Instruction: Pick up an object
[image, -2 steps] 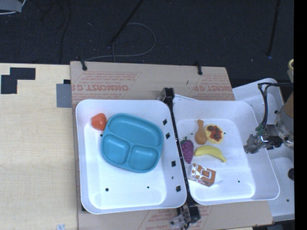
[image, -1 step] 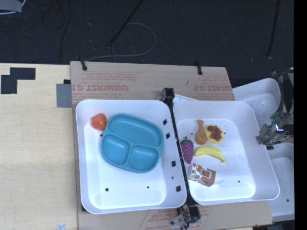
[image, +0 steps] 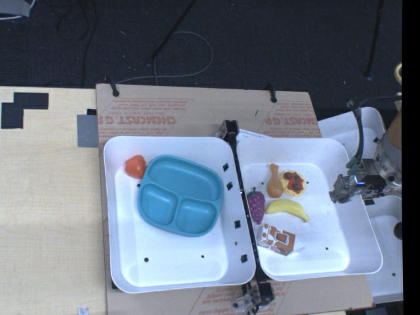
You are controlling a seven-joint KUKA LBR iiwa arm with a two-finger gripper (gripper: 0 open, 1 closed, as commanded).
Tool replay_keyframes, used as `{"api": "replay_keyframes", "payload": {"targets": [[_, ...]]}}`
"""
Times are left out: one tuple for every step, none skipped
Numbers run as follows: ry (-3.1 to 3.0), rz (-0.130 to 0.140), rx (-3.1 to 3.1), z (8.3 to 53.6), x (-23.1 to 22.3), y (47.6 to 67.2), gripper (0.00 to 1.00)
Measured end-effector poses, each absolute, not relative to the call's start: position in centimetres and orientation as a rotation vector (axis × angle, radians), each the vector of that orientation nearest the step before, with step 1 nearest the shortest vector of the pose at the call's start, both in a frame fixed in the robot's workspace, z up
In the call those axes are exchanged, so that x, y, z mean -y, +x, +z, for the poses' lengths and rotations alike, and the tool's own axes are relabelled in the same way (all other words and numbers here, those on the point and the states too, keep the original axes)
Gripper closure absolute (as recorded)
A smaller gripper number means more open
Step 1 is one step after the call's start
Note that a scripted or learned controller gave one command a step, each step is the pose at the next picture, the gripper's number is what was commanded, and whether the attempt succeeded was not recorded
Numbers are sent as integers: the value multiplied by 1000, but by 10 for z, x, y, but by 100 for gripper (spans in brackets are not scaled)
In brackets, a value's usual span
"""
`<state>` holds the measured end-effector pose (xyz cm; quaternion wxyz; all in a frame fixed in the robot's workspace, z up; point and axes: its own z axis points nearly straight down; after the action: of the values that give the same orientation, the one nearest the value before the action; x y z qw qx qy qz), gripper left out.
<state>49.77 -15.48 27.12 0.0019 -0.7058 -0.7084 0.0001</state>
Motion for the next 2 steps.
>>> {"api": "replay_keyframes", "payload": {"targets": [[-2213,1,2224,274,103,499,100],[-2215,2,2222,265,61,498,100]]}}
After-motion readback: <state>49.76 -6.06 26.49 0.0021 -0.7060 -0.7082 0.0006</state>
